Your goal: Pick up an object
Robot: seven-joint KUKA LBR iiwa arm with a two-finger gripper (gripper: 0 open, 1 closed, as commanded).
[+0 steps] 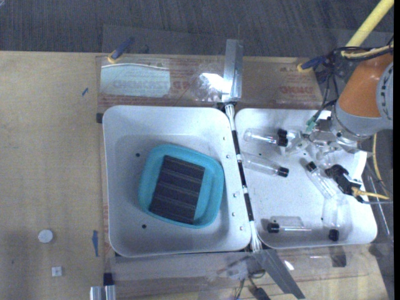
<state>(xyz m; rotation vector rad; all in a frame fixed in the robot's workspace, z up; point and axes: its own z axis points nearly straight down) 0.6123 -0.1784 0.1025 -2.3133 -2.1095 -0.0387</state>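
Two shallow white plastic bins were seen side by side on the tan wooden counter point(44, 136). In the left bin point(119, 167) a turquoise, rounded-square plastic tray point(212, 186) lay slightly turned, and a dark grey ribbed rectangular block point(178, 188) rested inside it. The right bin point(300, 205) held several clear plastic tubes with black caps: one point(262, 136) near the bin's far left corner, a second point(265, 165) just below it, a third point(289, 227) along the near wall, and a fourth point(320, 179) lying at a slant toward the right side. The grey arm with its orange band point(362, 92) was reached in from the right, and the claw point(325, 141) was held low over the far right part of the right bin, among the tubes. Whether the claw was apart or together could not be told, and no object could be made out within it.
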